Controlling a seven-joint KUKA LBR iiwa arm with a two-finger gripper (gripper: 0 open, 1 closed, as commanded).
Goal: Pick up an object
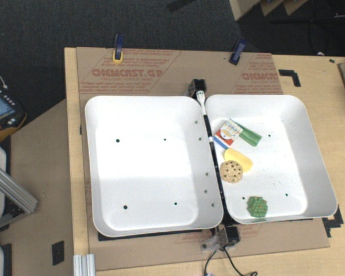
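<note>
Now the two white bins sit side by side on a cardboard-covered tabletop (161,68), the left bin (103,211) bare and the right bin (310,154) holding every loose item, so whatever gets picked must come from the right one. All the objects crowd toward that bin's inner wall, next to the seam between the bins, which seems the result of being dropped or pushed there rather than arranged. Nearest the tabletop's far edge lies a small red, white and blue packet (226,134), with a green piece (249,136) touching its right side; what the green piece is I cannot quite make out at this resolution. Just toward the near edge from them rests a flat yellow piece (241,157), and a round cookie (231,171) overlaps its lower left side. A green broccoli-like clump (256,206) stands apart, close to the bin's near wall. Being isolated, the clump looks the easiest target; the overlapping cookie and yellow piece could shift together if grabbed. As for the jaws, I cannot tell their state from this moment, and nothing in the bins looks lifted.
</note>
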